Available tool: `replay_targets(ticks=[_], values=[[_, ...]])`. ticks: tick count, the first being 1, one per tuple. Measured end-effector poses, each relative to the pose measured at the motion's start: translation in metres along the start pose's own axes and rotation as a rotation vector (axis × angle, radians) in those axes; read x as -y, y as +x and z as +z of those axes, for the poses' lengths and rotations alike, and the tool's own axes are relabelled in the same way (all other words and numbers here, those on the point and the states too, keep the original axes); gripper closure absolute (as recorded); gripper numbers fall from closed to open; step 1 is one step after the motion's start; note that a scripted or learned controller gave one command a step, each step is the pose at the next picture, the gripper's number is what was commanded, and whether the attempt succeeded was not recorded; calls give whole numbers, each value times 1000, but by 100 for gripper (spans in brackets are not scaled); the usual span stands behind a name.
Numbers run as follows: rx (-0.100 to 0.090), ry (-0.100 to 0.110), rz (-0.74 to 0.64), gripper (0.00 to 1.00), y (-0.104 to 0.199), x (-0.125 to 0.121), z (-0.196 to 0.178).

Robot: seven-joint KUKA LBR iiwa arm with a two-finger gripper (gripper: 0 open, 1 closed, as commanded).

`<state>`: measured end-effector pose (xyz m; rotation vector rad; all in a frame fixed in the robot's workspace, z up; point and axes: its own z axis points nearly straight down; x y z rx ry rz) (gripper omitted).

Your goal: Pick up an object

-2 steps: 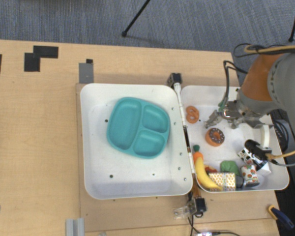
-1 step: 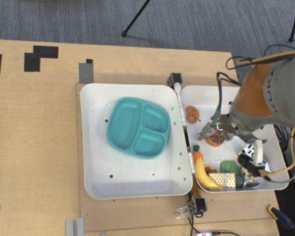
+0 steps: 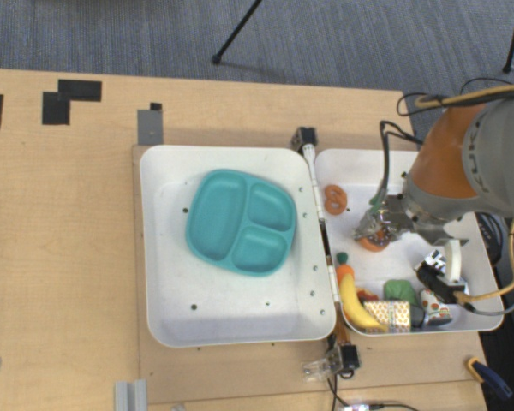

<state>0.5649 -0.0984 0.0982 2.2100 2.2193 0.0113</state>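
Observation:
My gripper (image 3: 374,228) is low in the right bin (image 3: 360,165), near its middle. An orange rounded object (image 3: 374,245) lies right under its tip, partly hidden by it, and I cannot tell whether it is held. A brown pretzel-shaped piece (image 3: 335,198) lies to the gripper's left by the bin's wall. Toward the front of the bin lie a carrot (image 3: 345,274), a banana (image 3: 357,305), a green object (image 3: 399,290) and a gold patterned box (image 3: 397,316).
The left bin (image 3: 167,315) holds a teal divided plate (image 3: 241,221). The arm's grey body and orange band (image 3: 445,157) cover the right bin's far right side. The objects crowd that bin's front edge.

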Motion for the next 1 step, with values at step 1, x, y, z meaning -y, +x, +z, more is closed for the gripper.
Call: replay_targets(ticks=[1], values=[[-1, 7, -3, 100, 25, -68, -87]])
